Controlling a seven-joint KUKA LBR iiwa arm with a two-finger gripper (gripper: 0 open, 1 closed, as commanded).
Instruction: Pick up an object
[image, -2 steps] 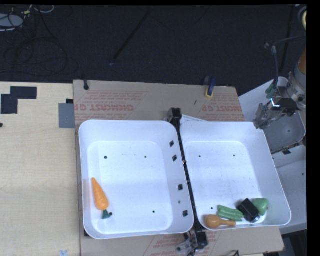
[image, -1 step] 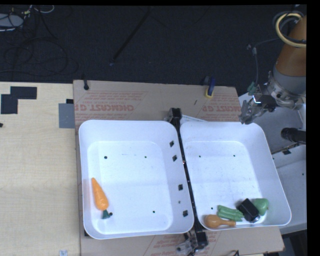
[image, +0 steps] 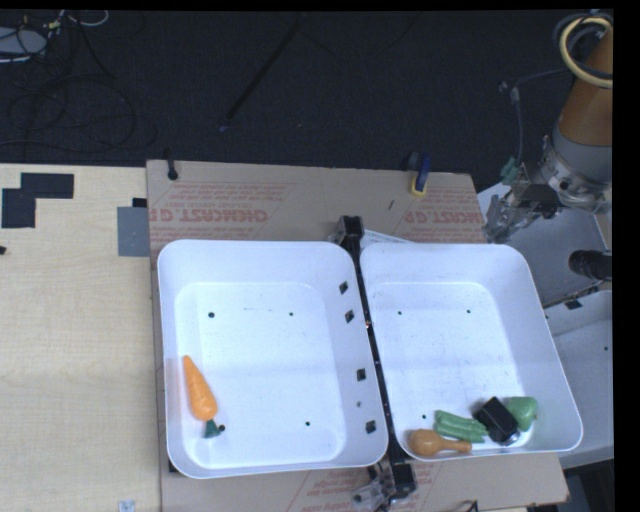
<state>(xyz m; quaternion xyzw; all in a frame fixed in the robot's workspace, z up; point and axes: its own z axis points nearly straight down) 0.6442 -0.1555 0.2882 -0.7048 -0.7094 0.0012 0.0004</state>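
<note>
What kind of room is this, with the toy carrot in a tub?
Probably a robot lab: a robot arm beside two white bins of toy food like the carrot, and loose cables on the dark floor.

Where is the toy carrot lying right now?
The toy carrot lies in the left bin, near its front-left corner against the left wall, far from the cluster of items in the right bin.

Both bins, the left bin (image: 250, 270) and the right bin (image: 450, 275), look like smooth, slightly glossy white plastic. They sit on a matt brown cardboard sheet (image: 300, 205) with printed lettering. Left of the cardboard, the bench top (image: 70, 330) looks like pale matt wood. In the left bin, the carrot (image: 199, 389) looks like smooth orange plastic.
</note>
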